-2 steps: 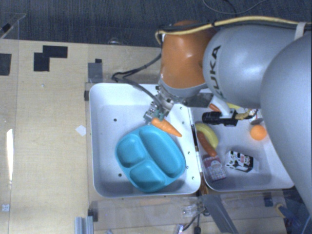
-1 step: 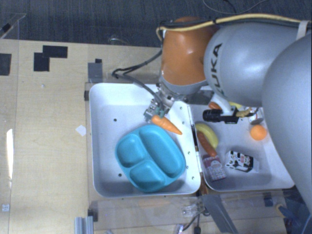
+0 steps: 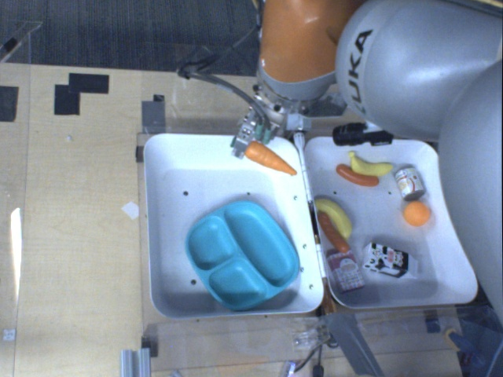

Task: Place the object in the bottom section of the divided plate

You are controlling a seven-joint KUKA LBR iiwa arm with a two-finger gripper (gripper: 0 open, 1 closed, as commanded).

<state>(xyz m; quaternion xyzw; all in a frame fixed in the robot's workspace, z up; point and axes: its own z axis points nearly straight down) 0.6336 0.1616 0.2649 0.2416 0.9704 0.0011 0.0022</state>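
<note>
Orange carrot [image 3: 269, 158]; blue divided plate [image 3: 242, 254]; white bins [image 3: 161, 210]; black-and-white patterned packet [image 3: 386, 259]

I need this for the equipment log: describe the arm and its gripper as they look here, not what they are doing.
The arm is bulky, rounded and glossy light grey, with black KUKA lettering on its casing. An orange band wraps the segment above the wrist. Dark cables loop along that segment, one curving out to its left. The gripper is a small metallic assembly, far narrower than the arm.

Grey arm reaching in from right, tool [image 3: 250, 138] pointing down
</note>
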